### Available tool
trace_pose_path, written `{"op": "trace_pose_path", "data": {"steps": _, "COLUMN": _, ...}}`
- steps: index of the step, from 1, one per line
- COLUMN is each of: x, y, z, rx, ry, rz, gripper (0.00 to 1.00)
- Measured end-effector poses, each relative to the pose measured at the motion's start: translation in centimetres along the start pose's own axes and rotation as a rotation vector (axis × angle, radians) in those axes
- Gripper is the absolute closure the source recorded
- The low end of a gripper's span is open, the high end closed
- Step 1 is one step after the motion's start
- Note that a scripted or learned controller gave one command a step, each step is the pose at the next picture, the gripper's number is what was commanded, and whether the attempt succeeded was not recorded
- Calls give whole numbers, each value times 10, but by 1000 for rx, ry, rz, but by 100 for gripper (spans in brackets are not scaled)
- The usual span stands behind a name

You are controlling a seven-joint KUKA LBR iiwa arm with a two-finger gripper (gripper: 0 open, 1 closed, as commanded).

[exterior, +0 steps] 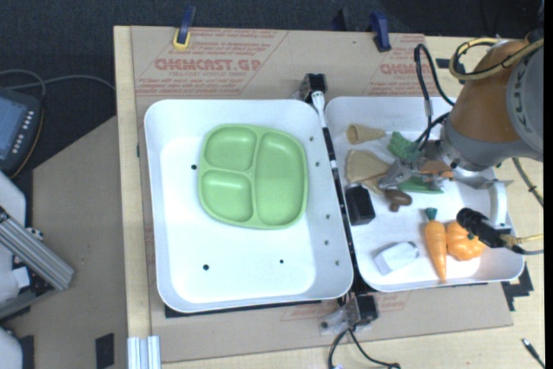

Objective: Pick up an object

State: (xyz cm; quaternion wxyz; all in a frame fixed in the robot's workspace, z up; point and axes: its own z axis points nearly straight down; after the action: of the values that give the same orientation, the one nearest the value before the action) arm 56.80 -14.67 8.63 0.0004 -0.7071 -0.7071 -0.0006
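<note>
Seen from above at a slant, a tabletop [130, 186] covered in brown cardboard carries two shallow white bins side by side. The left bin [168, 264] holds a pale green divided plate [254, 175] with three compartments, lying flat a little toward twelve o'clock of the bin's middle.

The right bin [492, 268] holds a scatter of small things. A tan cone [365, 133] lies toward eleven o'clock, with a larger tan wedge [366, 164] just below it. A small black block [359, 205] sits at nine o'clock, near the wall shared with the left bin. A white rounded piece [397, 256] lies toward seven o'clock. An orange carrot [435, 249] and an orange pepper-like toy [465, 243] lie close together toward five o'clock.

The grey arm [497, 112] with its orange band reaches in from three o'clock. Its end effector [404, 174] sits low over the middle of the right bin, among a green item [404, 144] and a small brown item [398, 200]. Whether its fingers are apart or together cannot be told here, nor whether anything is gripped.
</note>
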Motion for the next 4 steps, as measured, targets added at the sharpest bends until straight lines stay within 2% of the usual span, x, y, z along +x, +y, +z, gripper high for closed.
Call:
{"op": "trace_pose_path", "data": {"steps": 1, "x": 0, "y": 3, "z": -14, "rx": -10, "ry": -2, "rz": 0, "gripper": 100}}
{"op": "trace_pose_path", "data": {"steps": 2, "x": 4, "y": 0, "z": -76, "rx": -7, "ry": -4, "rz": -1, "gripper": 100}}
{"op": "trace_pose_path", "data": {"steps": 3, "x": 3, "y": 9, "z": -122, "rx": -8, "ry": -4, "rz": -1, "gripper": 100}}
{"op": "trace_pose_path", "data": {"steps": 4, "x": 3, "y": 10, "z": -140, "rx": -5, "ry": -3, "rz": -1, "gripper": 100}}
